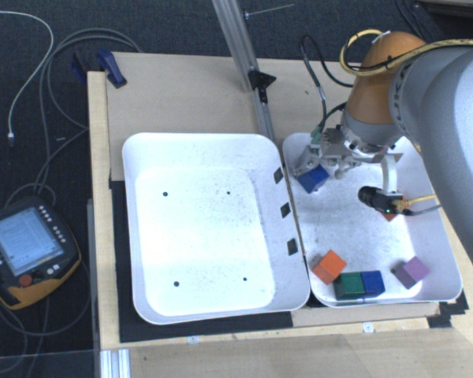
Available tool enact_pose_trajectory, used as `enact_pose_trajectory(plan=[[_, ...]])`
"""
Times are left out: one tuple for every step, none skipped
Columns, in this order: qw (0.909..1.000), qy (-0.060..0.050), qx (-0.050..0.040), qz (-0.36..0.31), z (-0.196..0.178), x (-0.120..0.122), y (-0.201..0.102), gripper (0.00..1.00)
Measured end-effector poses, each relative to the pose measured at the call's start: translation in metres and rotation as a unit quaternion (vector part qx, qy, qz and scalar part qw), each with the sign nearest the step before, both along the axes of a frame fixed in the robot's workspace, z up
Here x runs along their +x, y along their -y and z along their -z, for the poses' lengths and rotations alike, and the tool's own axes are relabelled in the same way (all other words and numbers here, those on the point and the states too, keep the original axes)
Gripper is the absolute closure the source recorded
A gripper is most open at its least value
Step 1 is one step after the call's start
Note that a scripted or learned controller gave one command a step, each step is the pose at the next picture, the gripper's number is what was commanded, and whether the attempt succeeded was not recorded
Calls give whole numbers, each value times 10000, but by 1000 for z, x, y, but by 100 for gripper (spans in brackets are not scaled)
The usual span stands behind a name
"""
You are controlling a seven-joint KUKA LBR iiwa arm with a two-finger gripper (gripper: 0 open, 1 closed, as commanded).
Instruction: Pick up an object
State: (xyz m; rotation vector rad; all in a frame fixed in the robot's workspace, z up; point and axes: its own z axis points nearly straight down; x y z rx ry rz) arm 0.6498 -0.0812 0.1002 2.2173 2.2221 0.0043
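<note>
My gripper (319, 170) hangs over the far left part of the right bin (355, 235), close to the wall shared with the left bin. A blue block (311, 179) shows between its grey fingers, partly covered by them from above. At the right bin's near edge lie an orange block (329, 266), a green block (349, 285), a second blue block (372, 282) and a purple block (411, 271). A small red piece (391, 214) peeks out beside a black part of the arm.
The left bin (197, 142) stands beside the right one, their walls touching. A slanted metal post (235, 34) rises behind the bins. The arm's grey body and orange band (382, 61) cover the right bin's far right corner.
</note>
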Motion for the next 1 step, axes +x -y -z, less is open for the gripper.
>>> enact_pose_trajectory(plan=[[10000, 0, -3, -2, -11, 0, 0, 100]])
